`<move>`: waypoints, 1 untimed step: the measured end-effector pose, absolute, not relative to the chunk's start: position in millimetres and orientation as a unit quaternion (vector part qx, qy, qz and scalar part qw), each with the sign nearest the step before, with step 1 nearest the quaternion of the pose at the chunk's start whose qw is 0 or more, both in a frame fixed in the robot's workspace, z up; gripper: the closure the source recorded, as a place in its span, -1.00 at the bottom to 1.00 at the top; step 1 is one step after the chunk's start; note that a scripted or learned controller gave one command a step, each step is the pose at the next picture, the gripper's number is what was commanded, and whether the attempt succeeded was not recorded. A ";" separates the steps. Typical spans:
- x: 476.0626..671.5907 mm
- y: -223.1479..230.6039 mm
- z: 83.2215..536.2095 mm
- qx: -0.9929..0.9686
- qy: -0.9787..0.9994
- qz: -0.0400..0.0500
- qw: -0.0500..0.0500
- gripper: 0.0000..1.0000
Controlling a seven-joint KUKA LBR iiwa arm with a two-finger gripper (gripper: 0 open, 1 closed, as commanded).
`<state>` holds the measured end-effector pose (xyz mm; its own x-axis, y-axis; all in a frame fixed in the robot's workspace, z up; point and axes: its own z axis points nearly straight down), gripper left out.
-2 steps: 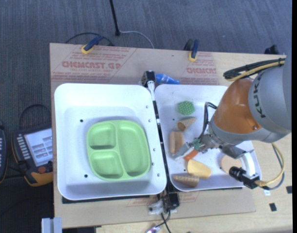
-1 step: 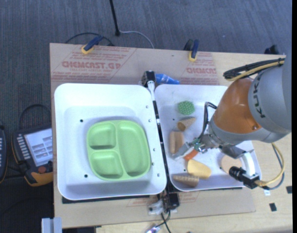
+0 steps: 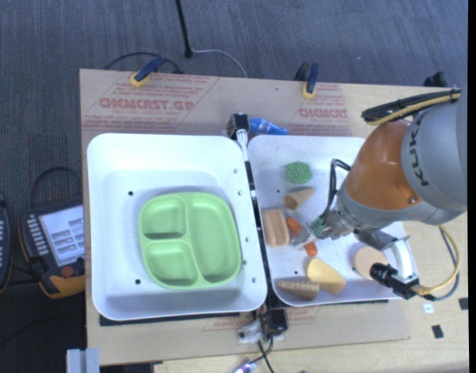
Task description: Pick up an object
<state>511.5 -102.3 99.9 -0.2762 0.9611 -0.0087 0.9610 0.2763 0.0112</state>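
Observation:
My gripper (image 3: 325,225) hangs low over the middle of the right bin (image 3: 343,144), under the orange wrist band. Just left of it lie a small orange piece (image 3: 293,226) and a tan bread-like block (image 3: 274,227). A small red-orange piece (image 3: 310,248) sits just below it. Farther back are a tan cone (image 3: 298,198) and a green bumpy ball (image 3: 298,172). Toward the front lie a yellow wedge (image 3: 325,275), a brown ridged roll (image 3: 298,289) and a pale round item (image 3: 368,260), partly behind the arm. I see nothing held in the gripper.
The left bin (image 3: 113,158) holds a green divided plate (image 3: 190,238). A blue object (image 3: 265,126) lies on the bench behind the bins, and clamps (image 3: 309,88) sit on the back edge. The arm's bulk covers the right bin's right side.

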 end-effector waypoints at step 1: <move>511.3 -102.1 109.0 0.602 0.799 0.002 0.006 1.00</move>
<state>511.3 -102.1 109.0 -0.2760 0.9611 -0.0076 0.9611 0.2761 0.0096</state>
